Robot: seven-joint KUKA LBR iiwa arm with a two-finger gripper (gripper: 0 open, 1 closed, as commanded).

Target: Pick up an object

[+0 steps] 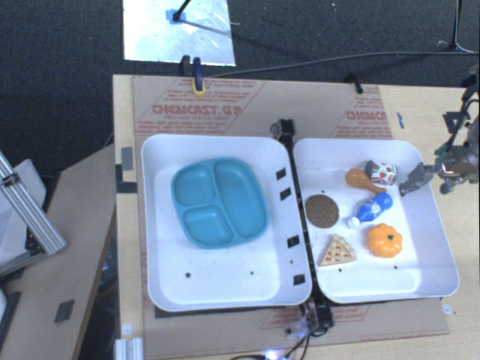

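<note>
Glossy white plastic bins (225, 291), matt blue plastic tray (220, 201) (smooth), cardboard sheet (225, 100)

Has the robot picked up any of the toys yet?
Not yet. The gripper is at the right edge of the right bin, fingers open with nothing between them. The pumpkin, blue bottle, brown cookie, waffle slice and chicken leg all lie in that bin. Left to do: go down over one toy, close and lift.

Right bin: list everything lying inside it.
Inside the right bin lie a brown round cookie, a waffle wedge, a small orange pumpkin, a blue bottle, a drumstick and a little printed cup. Whatever sits beneath them is covered.
</note>
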